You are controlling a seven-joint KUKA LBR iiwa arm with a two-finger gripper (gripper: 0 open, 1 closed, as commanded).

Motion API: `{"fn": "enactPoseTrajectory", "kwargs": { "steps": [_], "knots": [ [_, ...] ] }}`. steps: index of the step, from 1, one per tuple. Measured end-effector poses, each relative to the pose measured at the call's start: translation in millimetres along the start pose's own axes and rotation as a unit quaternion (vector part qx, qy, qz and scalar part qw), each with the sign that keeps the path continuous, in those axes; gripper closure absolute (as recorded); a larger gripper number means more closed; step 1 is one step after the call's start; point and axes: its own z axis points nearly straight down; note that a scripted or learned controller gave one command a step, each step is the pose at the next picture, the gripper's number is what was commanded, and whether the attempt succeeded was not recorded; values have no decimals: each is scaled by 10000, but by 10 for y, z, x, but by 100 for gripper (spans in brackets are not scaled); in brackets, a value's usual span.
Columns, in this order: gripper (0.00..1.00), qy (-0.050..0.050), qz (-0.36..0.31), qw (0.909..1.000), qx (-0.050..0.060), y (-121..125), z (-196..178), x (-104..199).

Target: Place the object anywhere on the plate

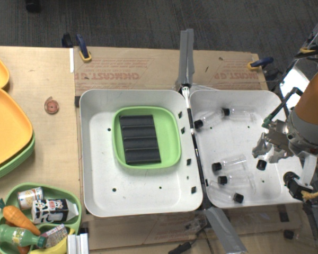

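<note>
Two white bins sit side by side on the bench. The left bin (pixel 95 194) holds a green plate (pixel 172 136) near its centre, and a black ridged block (pixel 140 139) lies flat on the plate, filling most of its floor.

The right bin (pixel 238 102) holds several clear vials with black caps, scattered apart:
- vial A (pixel 233 110) near the back wall, cap at its left end
- vial B (pixel 205 120) close to the bin's left wall
- vial C (pixel 229 164) at mid-floor, lying flat, cap at its left end
- vial D (pixel 222 180) just in front of C
- vial E (pixel 238 198) near the front edge

The arm (pixel 310 110) enters from the right, and the gripper (pixel 265 155) stands over the right part of the right bin. A black cap (pixel 261 164) shows at the gripper's lower end; whether it belongs to a vial held there cannot be told. The opening of the pincer cannot be told from this angle, nor whether it has hold of anything.

Vial C lies just left of the gripper, apart from it. Vials D and E lie left of and in front of it. The plate stands well apart from the gripper, across the wall between the bins.

A stack of orange and green plates (pixel 10 136) rests on the bench at far left
</note>
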Motion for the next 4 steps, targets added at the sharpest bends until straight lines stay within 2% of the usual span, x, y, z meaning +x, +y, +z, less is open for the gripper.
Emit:
{"fn": "enactPoseTrajectory", "kwargs": {
  "steps": [1,2,3,4],
  "knots": [
    [0,0,1,10000,-1,0,-1,0],
    [0,2,1490,9888,-2,-154,-5,366],
    [0,-3,3139,9495,-1,-245,-210,579],
    [0,-2,3348,9423,-3,-298,-357,704]
  ]
}}
